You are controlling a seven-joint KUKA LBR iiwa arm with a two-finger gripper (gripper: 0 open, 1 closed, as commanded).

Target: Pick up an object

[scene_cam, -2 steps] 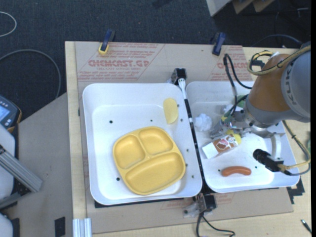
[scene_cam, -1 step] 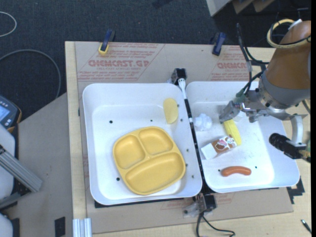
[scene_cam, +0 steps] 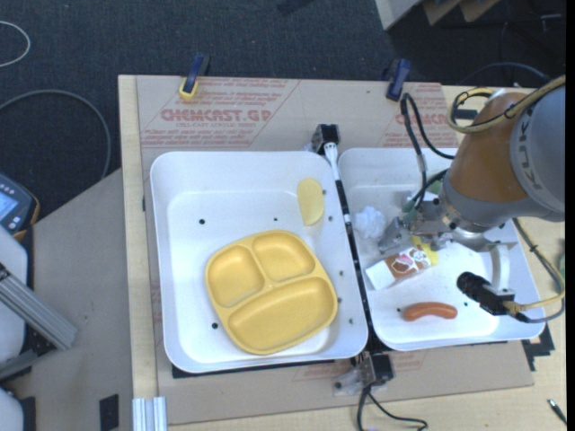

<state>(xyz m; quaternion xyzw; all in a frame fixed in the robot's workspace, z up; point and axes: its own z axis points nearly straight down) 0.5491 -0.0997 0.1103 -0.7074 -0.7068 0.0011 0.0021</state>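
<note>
A brown board-topped bench (scene_cam: 269, 106) with faded red lettering carries two shallow white bins side by side, touching along their inner edges. The left bin (scene_cam: 171, 205) covers most of the bench's left and middle; the right bin (scene_cam: 386, 164) reaches to the bench's right edge. A yellow-tipped clamp (scene_cam: 191, 79) grips the far edge near the left corner, and a blue clamp (scene_cam: 397, 77) grips the far edge toward the right.

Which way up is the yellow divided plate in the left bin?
Right side up. The yellow divided plate lies flat on the left bin floor, its three compartments facing upward, nothing in them.
</note>
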